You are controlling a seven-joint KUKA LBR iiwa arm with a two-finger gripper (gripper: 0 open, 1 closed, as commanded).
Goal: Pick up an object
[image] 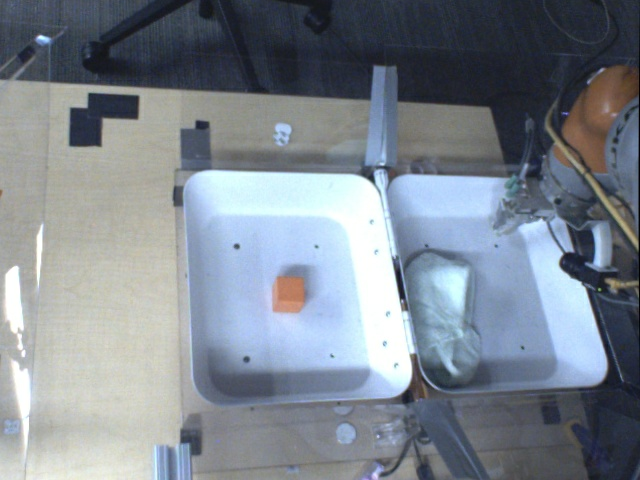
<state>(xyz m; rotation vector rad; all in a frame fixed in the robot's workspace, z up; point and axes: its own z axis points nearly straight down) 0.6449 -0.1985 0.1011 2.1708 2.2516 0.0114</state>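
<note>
A small orange cube (pixel 289 294) lies near the middle of the left bin (pixel 215 203). In the right bin (pixel 570 368) a pale crumpled bag or cloth bundle (pixel 443 311) rests against the left wall. My gripper (pixel 512 208) hangs over the upper right part of the right bin, up and to the right of the bundle and apart from it. I see nothing between its fingertips. The fingers are small and blurred against the white bin.
A metal post (pixel 381 118) stands behind the seam between the bins. Arm cables and the orange-banded wrist (pixel 600 118) crowd the right bin's far right corner. A chair base (pixel 210 8) sits on the floor beyond the wooden bench.
</note>
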